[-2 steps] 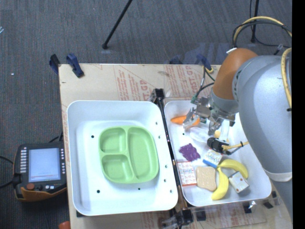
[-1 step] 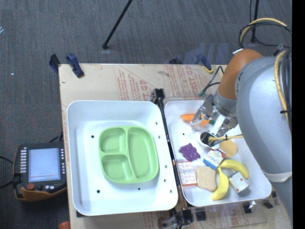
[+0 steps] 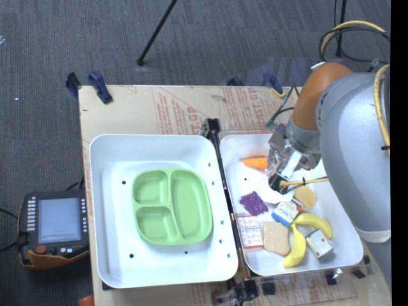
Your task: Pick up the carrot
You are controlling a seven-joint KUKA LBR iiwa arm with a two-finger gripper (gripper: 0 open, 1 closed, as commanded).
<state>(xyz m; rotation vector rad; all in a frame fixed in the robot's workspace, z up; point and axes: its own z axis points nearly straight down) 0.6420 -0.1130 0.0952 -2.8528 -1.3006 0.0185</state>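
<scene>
The orange carrot [image 3: 254, 162] lies near the back left of the right bin [image 3: 354, 250], pointing left, its right end tucked under my wrist. My gripper [image 3: 278, 165] hangs low over the bin just right of the carrot, close to its thick end. The wrist hardware blocks the view of the fingertips, and nothing can be seen held there.
In the right bin lie a purple piece [image 3: 254, 203], a banana [image 3: 299, 236], a bread slice [image 3: 276, 238], a red-and-white packet [image 3: 250, 231], a blue-and-white carton [image 3: 285, 212] and a grey block [image 3: 319, 244]. The left bin [image 3: 108, 171] holds a green divided plate [image 3: 172, 206].
</scene>
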